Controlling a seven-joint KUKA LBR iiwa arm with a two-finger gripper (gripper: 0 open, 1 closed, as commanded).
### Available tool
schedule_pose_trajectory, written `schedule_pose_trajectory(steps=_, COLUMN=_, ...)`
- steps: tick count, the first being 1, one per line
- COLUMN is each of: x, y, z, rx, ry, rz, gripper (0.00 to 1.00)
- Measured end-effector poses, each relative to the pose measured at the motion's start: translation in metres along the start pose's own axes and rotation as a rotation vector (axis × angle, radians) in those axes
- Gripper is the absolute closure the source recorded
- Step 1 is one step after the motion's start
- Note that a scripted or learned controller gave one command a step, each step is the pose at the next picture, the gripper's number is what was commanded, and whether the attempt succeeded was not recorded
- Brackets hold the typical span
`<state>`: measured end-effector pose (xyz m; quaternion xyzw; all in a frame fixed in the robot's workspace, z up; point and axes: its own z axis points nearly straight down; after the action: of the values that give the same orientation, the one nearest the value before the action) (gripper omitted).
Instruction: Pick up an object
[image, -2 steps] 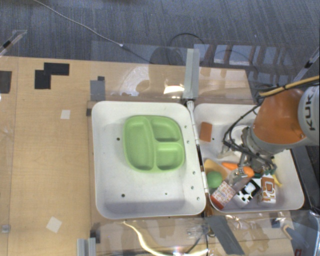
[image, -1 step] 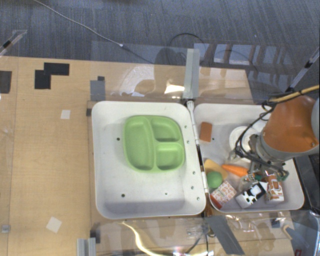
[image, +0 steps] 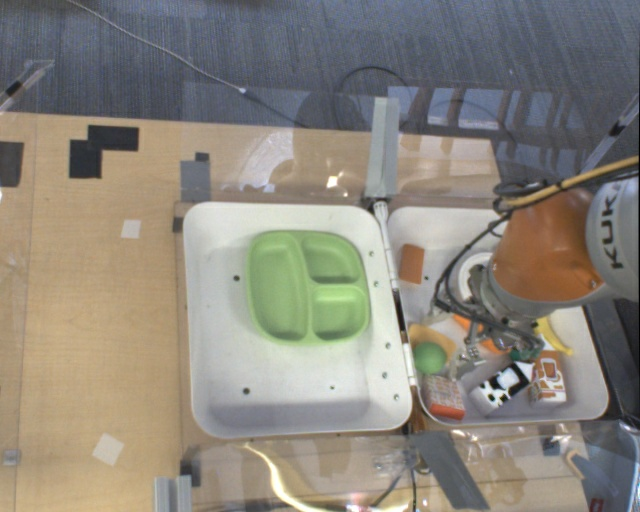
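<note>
The arm reaches in over the right bin, its orange band hanging above the clutter. The fingers sit low among the objects, and whether they are spread or closed cannot be told (the wrist and cables cover them). Just left of the fingers lies a round green ball. Below them rests a black-and-white toy, with a small orange-and-white carton to its right. A brown block lies up and left. In the left bin rests a green 3-compartment plate, well apart.
</note>
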<state>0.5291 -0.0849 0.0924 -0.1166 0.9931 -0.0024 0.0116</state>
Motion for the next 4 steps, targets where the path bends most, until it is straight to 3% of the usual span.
schedule_pose_trajectory(steps=1, x=0.003, y=-0.018, z=0.0, rx=-0.003, ry=0.0, rz=-0.05, gripper=0.0)
schedule_pose_trajectory(steps=2, x=-0.004, y=-0.019, z=-0.015, rx=0.005, ry=-0.019, rz=-0.055, gripper=1.0)
schedule_pose_trajectory(steps=3, x=-0.048, y=-0.07, z=-0.149, rx=0.002, ry=0.002, rz=0.117, gripper=1.0)
schedule_pose_trajectory(steps=4, x=-0.046, y=-0.068, z=-0.143, rx=-0.003, ry=0.012, rz=0.116, gripper=0.0)
